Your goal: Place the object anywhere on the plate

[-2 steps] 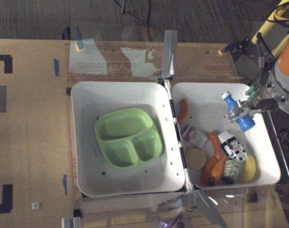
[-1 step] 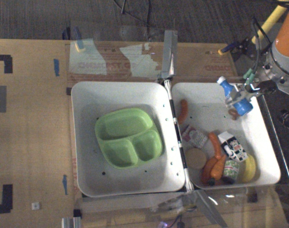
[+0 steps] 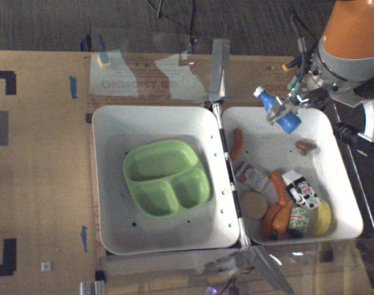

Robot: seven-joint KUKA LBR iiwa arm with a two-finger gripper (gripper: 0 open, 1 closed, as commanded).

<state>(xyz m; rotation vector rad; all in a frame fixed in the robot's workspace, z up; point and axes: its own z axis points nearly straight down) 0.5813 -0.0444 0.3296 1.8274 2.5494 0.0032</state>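
gripper (image 3: 288,106) clamps blue bottle (image 3: 277,109) above right bin (image 3: 344,165) | green plate (image 3: 167,178) well apart in left bin (image 3: 107,165) | risk — off-centre pinch, bottle could swing loose mid-carry

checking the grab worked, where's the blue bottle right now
In the camera view the blue bottle is at the upper right, held between the fingers of the end effector over the far edge of the right bin, above the sausage.

The arm (image 3: 350,35) wears a broad orange band above a grey wrist trailing thin dark cables.
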